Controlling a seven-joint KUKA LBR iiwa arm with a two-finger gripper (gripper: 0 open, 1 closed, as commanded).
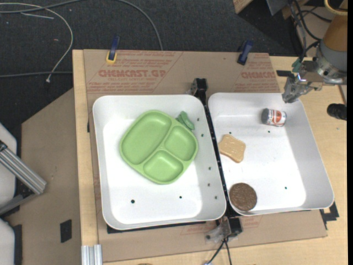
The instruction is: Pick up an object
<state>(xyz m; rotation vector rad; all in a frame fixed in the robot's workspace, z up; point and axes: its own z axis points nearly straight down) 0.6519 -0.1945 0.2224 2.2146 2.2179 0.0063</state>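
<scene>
In the right bin [298, 164] a small red and white can [273, 116] lies on its side near the far edge. A tan toast slice [232, 147] sits toward the bin's left wall, and a round brown patty [242, 196] rests at the near left corner. The gripper [290, 95] hangs over the bin's far right rim, just up and right of the can, with nothing seen between its fingers. The left bin [110, 192] holds a green divided plate [159, 146] with a small dark green piece [186, 120] at its far edge.
Blue clamps [113, 48] [245, 52] pin the cardboard sheet at the bench's back edge. A black bracket [198, 86] sits between the bins at the far side. Cables trail over the dark floor behind.
</scene>
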